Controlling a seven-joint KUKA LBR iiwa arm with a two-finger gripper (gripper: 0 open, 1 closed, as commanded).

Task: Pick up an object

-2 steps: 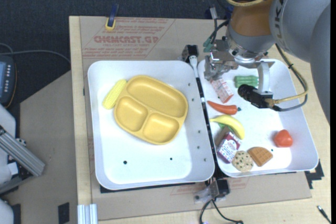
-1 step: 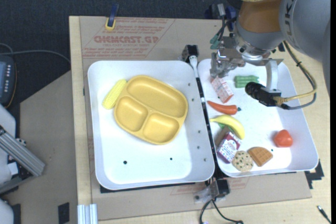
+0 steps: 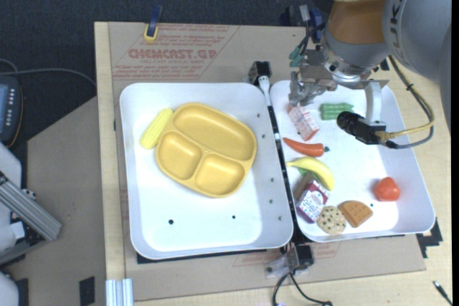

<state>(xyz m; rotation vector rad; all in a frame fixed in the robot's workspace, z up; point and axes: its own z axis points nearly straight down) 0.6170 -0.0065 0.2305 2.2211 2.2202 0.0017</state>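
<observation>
My gripper (image 3: 304,95) hangs over the far left part of the right bin (image 3: 412,215). Directly below it, touching or nearly touching, lies a small white and red packet (image 3: 304,122). Whether the packet is gripped I cannot tell. Nearer the front of this bin lie a red chili pepper (image 3: 305,147), a yellow banana (image 3: 314,170), a maroon packet (image 3: 310,201), a round cookie (image 3: 330,219), a brown waffle piece (image 3: 355,212) and a red tomato (image 3: 387,188). A green item (image 3: 335,110) lies just right of the gripper.
The left bin (image 3: 215,226) holds a yellow divided tray (image 3: 204,148) with a yellow corn cob (image 3: 155,127) at its left side. A black part with a cable (image 3: 357,124) hangs from the arm over the right bin. Black clips (image 3: 259,72) sit on the wall between the bins.
</observation>
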